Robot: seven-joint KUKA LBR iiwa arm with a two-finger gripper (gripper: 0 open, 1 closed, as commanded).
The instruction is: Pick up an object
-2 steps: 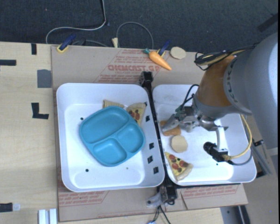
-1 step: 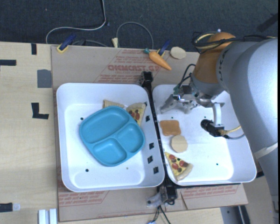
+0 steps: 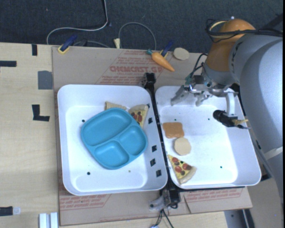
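Light wood tabletop (image 3: 19, 141) carries a cardboard sheet (image 3: 128, 68) under two white bins. Left bin (image 3: 69, 127) holds a blue divided tray (image 3: 114, 137). Right bin (image 3: 228, 160) holds a pizza slice (image 3: 181, 168), a tan square (image 3: 173, 129) and a pale disc (image 3: 183, 146). Claw (image 3: 192, 95) sits over the right bin's far edge, spread wide, gripping nothing. Dark carpet (image 3: 38, 8) beyond.

The grey arm (image 3: 261, 75) reaches in from the right, its fingers (image 3: 186, 95) spread apart, holding nothing.
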